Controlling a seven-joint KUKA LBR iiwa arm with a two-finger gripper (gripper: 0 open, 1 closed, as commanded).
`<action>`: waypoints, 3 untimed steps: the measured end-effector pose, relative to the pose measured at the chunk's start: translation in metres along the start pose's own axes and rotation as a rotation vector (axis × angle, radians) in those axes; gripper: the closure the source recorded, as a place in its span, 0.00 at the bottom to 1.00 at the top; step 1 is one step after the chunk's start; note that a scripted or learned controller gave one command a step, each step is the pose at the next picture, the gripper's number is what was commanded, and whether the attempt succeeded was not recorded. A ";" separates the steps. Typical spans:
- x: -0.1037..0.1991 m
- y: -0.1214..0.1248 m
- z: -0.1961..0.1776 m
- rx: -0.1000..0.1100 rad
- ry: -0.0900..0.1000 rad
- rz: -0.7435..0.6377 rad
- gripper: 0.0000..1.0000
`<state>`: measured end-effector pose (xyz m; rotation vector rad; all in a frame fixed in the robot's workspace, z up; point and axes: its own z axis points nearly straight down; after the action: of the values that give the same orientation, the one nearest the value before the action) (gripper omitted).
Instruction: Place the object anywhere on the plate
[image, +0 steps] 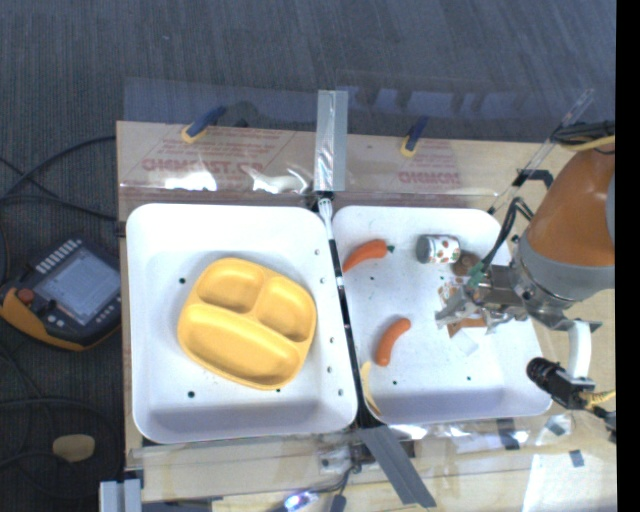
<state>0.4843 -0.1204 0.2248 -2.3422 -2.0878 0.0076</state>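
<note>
— Looking for the object first: which one do you have in sight?

— I see several candidates in the right bin. A smooth orange sausage-shaped piece lies on the bin floor near the middle, tilted, well apart from the yellow plate. A second orange piece, carrot-like with a small green tip, rests near the bin's upper left corner, just beside the divider. A short can-shaped thing with a mottled label lies on its side further right.

— And the fingers?

— I have the gripper low over the right bin's right half, above a small cluttered patch of brownish and white bits. I cannot tell whether the fingers are spread or closed, nor whether anything sits between them; the metal parts blur together there.

— The plate?

— It sits in the left bin, a glossy yellow plastic dish with rounded corners and three moulded compartments, turned at a slant. Both bins are shallow, white, with rounded rims, on a cardboard-backed surface.
</note>
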 end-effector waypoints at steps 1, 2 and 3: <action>0.066 0.015 0.007 0.002 -0.001 -0.170 1.00; 0.066 0.015 0.007 0.001 -0.001 -0.170 0.00; 0.066 0.015 0.001 0.008 0.000 -0.170 1.00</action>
<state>0.5067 -0.0563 0.2232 -2.1522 -2.2743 0.0160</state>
